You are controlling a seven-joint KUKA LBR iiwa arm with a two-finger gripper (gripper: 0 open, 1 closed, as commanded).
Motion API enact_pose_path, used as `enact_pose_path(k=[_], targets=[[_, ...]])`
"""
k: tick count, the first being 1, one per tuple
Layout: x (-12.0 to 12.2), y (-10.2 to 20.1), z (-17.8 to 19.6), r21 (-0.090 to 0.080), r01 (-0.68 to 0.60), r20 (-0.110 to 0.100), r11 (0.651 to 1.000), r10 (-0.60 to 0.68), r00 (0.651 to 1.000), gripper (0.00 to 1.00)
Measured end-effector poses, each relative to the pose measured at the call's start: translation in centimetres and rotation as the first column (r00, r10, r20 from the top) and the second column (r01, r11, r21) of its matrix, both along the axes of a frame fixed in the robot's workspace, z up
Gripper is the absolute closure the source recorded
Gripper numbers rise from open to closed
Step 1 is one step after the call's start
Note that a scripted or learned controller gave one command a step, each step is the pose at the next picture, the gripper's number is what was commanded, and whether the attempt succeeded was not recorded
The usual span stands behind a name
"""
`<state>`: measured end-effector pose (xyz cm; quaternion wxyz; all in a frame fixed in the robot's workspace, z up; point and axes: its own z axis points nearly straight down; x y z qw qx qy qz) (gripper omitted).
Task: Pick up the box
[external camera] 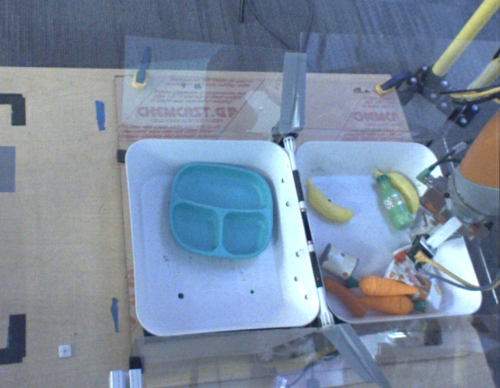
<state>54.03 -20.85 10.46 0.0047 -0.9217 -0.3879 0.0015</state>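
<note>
Poised over the right side of the right bin (363,156), the tool (436,217) hangs near a green bottle (393,202); whether it is open or closed I cannot tell, and I see nothing held in it. The box (340,261) lies lower left in that bin, just above two carrots (386,285). The approach looks unfinished: the next move calls for travelling left and descending over the box.

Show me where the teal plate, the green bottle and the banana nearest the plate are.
teal plate (208,189), camera view, floor of its large compartment.
green bottle (393,204), camera view, middle of its body.
banana nearest the plate (328,204), camera view, middle of its curve.
</note>
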Motion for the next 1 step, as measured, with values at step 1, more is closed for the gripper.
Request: enact_pose_path(k=[1], targets=[[3.36, 1.03, 11.56, -0.008, 0.272, 0.004, 0.962, -0.272, 0.962, 1.0]])
